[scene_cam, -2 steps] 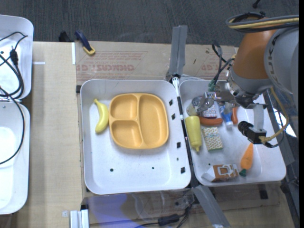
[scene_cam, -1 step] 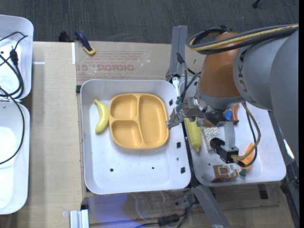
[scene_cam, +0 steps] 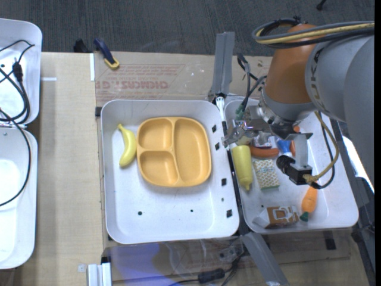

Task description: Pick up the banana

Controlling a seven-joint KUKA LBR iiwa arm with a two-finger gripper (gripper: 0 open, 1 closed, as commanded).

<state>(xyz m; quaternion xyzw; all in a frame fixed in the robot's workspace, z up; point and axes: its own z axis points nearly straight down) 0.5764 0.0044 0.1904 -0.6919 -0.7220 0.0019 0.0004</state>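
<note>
Banana (scene_cam: 127,147) in left bin (scene_cam: 166,225), lying along left wall, just beside divided yellow plate (scene_cam: 174,151). Narrow gap on both sides; open floor below plate. Gripper (scene_cam: 245,130) over right bin (scene_cam: 333,213) near shared edge, above yellow bottle (scene_cam: 242,165); cannot tell its open/closed state. Carrot (scene_cam: 309,199) near right rim.

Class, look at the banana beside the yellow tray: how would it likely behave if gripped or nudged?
The banana looks smooth and glossy, so it may slip. Its curve suggests it would pivot rather than roll. It lies beside the divided tray, which probably limits sideways sliding.
</note>
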